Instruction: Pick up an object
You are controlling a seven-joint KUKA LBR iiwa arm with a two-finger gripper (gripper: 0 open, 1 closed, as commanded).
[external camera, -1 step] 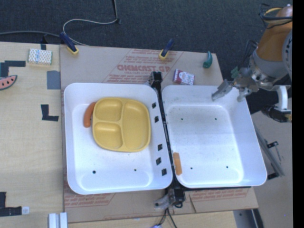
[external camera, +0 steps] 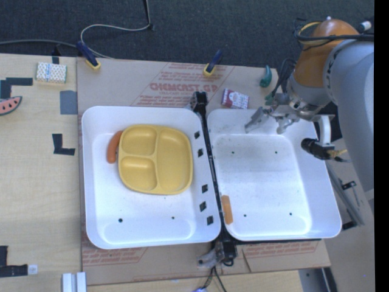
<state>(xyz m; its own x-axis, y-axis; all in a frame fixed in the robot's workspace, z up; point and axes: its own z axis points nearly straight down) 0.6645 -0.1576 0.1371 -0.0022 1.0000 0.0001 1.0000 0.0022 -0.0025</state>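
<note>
Right bin: a small orange carrot-like piece lies against the left wall, lower centre of frame, long axis running top to bottom. Left bin: yellow divided plate covering part of an orange sausage-shaped piece, long axis near vertical. Gripper hovers at the right bin's upper edge, jaws spread, gripping nothing.

This is a robotics lab: two white bins sit clamped on printed cardboard over a pale wooden worktop marked with black tape pieces (a grid of sorts). Loose cables trail over dark carpet, beside the grey-and-orange arm.
</note>
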